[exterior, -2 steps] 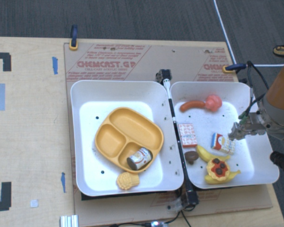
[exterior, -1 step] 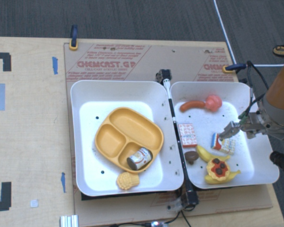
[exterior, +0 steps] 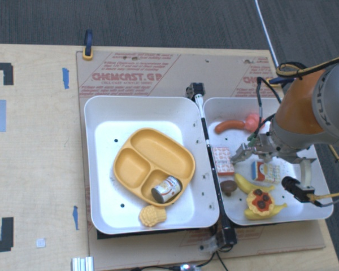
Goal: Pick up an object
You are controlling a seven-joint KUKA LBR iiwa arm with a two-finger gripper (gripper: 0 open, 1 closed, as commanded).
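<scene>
The bumpy yellow toy (exterior: pixel 151 215) at the left bin's (exterior: pixel 90 151) front edge seems light and stiff; grasp its sides. Whether the gripper (exterior: pixel 250 153) is open cannot be told.

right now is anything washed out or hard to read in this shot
Camera view: the left bin floor glares bright white around the yellow tray, though the can in it reads sharp; in the right bin, the arm covers the gripper, so the items under it are hard to read.
</scene>
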